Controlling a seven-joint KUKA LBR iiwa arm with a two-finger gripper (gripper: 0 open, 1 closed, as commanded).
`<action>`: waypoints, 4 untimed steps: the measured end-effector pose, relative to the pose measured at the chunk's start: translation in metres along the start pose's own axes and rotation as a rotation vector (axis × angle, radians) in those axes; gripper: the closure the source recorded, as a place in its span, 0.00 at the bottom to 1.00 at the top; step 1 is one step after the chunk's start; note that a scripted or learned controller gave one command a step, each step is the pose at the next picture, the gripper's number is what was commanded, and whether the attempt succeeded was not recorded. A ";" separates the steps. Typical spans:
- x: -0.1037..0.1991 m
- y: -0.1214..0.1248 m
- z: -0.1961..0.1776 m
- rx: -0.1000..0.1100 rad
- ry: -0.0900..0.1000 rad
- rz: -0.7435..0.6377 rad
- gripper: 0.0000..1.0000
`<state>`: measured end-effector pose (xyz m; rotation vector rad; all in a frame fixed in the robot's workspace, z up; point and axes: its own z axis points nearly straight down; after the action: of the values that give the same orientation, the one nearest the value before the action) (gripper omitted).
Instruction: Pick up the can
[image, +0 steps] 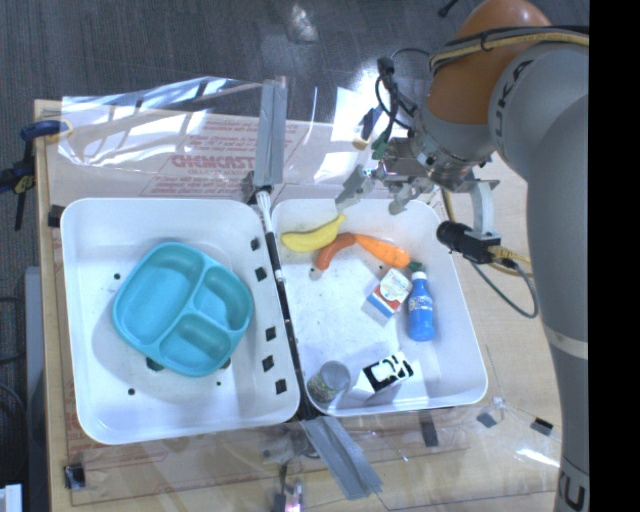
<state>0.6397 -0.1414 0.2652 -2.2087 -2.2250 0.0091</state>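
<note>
The can (328, 381) is small and silver, and I see it from above. It stands in the near left corner of the right bin (468, 330), close to the divider. My gripper (377, 194) hangs over the far rim of that bin, above the banana (311, 236) and the carrot (362, 247). Its fingers (352, 187) are spread open with nothing between them. The can lies well toward the near side from the gripper, most of the bin's length away.
A black-and-white object (387, 372) lies just right of the can. A small carton (388, 296) and a blue bottle (420, 308) sit mid-bin. The left bin (80, 330) holds a blue divided plate (182, 308). Clear plastic sheeting (160, 110) lies behind the bins.
</note>
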 end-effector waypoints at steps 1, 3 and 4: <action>-0.061 -0.081 0.106 0.000 0.001 0.139 0.00; -0.062 -0.076 0.020 -0.003 0.002 0.375 0.00; -0.002 -0.159 0.159 0.001 0.003 0.303 0.00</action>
<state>0.4797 -0.1448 0.1080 -2.5180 -1.8654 0.0085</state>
